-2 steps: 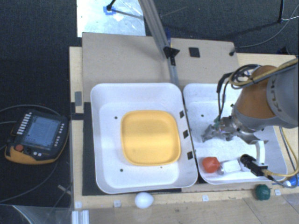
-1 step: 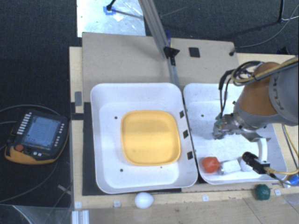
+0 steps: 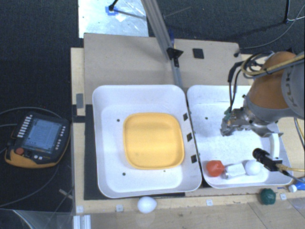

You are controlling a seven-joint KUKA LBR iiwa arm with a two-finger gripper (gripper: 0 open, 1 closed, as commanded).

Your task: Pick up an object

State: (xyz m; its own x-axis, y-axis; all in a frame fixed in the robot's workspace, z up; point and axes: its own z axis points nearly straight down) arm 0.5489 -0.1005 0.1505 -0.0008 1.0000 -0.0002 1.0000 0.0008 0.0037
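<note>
In the right bin (image 3: 207,104) a small red object (image 3: 214,168) lies near the front edge. Beside it, to the right, rests a white tube-shaped piece (image 3: 233,171), and a white ball (image 3: 252,167) touches that piece. My gripper (image 3: 228,126) hangs over the middle of the right bin, behind these objects and apart from them. I see nothing held in it. The left bin (image 3: 107,128) holds a yellow square plate (image 3: 154,140) at its centre.
A white egg-shaped object (image 3: 147,204) lies on the bench in front of the left bin. A dark green ball (image 3: 268,196) sits outside the right bin's front right corner. A metal pole (image 3: 159,25) slants up behind the bins. A teach pendant (image 3: 37,139) lies at far left.
</note>
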